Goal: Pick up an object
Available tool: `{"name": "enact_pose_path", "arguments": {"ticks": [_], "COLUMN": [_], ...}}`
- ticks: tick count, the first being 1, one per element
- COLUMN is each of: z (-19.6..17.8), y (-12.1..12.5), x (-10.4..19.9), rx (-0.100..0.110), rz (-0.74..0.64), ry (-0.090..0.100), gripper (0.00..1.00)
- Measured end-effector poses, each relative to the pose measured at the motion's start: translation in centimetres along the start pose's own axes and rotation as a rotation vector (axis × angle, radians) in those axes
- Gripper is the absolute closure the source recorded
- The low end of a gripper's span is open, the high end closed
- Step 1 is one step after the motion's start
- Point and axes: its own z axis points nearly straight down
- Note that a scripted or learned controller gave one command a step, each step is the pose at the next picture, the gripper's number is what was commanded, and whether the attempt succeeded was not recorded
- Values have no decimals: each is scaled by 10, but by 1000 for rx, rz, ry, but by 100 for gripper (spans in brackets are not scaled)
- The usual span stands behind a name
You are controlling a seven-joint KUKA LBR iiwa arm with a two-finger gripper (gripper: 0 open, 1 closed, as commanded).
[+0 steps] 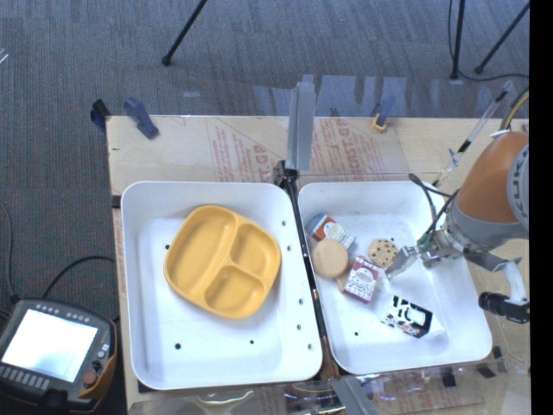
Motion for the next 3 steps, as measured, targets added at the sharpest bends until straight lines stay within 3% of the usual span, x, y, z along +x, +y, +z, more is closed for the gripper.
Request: {"name": "enact_pose_path", "arguments": {"ticks": [1, 2, 3], "z": [-7, -6, -13], "y": [0, 0, -1], "x": [0, 1, 1], "rx": [6, 7, 12], "rz": [-7, -8, -14], "ry": [0, 0, 2], "gripper": [100, 0, 100]}}
